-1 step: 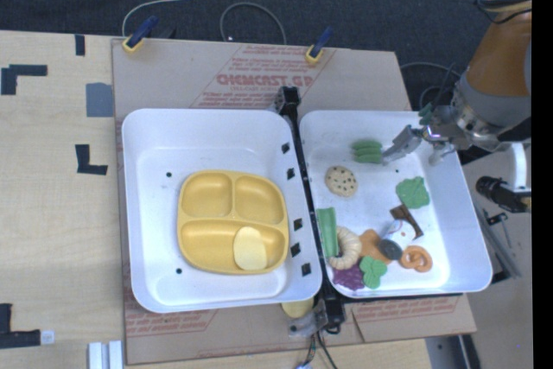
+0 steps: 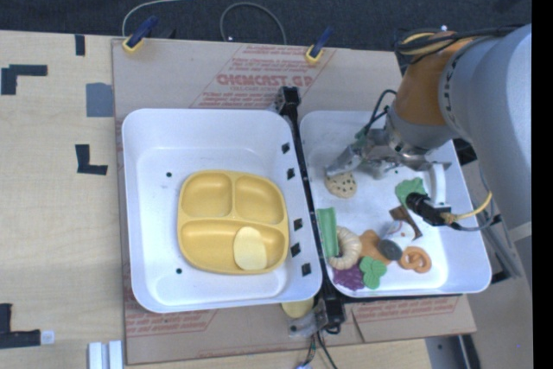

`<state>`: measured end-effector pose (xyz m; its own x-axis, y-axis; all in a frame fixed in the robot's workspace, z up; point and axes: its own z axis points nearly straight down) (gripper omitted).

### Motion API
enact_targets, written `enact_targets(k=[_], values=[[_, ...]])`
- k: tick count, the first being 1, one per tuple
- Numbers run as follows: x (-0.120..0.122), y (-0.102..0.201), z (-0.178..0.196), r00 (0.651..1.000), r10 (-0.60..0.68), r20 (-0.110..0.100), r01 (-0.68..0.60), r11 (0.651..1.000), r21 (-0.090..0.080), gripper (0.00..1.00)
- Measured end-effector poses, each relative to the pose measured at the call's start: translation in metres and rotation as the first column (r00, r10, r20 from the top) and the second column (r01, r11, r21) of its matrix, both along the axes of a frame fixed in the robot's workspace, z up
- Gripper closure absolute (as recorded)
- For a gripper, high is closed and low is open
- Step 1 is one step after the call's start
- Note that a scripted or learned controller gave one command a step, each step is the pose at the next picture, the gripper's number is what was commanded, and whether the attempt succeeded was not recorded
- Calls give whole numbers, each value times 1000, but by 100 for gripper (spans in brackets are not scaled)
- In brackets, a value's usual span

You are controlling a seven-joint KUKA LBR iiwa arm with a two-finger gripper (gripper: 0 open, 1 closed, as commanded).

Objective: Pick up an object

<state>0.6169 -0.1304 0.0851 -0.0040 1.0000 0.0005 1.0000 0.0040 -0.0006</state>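
My gripper point(image 2: 356, 168) hangs over the upper left part of the right bin point(image 2: 467, 272), open, with two fingers spread and bare bin floor between them. A round chocolate-chip cookie point(image 2: 342, 184) lies just below its left finger, close to it; I cannot tell whether they touch. Nothing is held. Farther toward the front lie a green stick point(image 2: 327, 229), a beige ring point(image 2: 348, 246), purple grapes point(image 2: 348, 277), an orange pretzel point(image 2: 416, 259) and a green leaf piece point(image 2: 410, 188).
The left bin point(image 2: 143, 186) holds a yellow divided plate point(image 2: 226, 201) with a pale yellow disc point(image 2: 251, 251) in its front section. A black divider point(image 2: 298, 177) runs between the bins. The arm's grey and orange wrist point(image 2: 432, 99) covers the right bin's back right corner.
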Motion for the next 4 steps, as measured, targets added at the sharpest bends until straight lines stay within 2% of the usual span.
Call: enact_targets(k=[1, 2, 3, 4], values=[[39, 34, 0, 1000, -1, -5, 1, 1000, -2, 0], [9, 18, 2, 1000, -3, 4, 3, 1000, -2, 0], [-11, 36, 2, 1000, -3, 5, 3, 1000, -4, 0], [48, 30, -2, 999, -7, -32, 7, 1000, 5, 0]])
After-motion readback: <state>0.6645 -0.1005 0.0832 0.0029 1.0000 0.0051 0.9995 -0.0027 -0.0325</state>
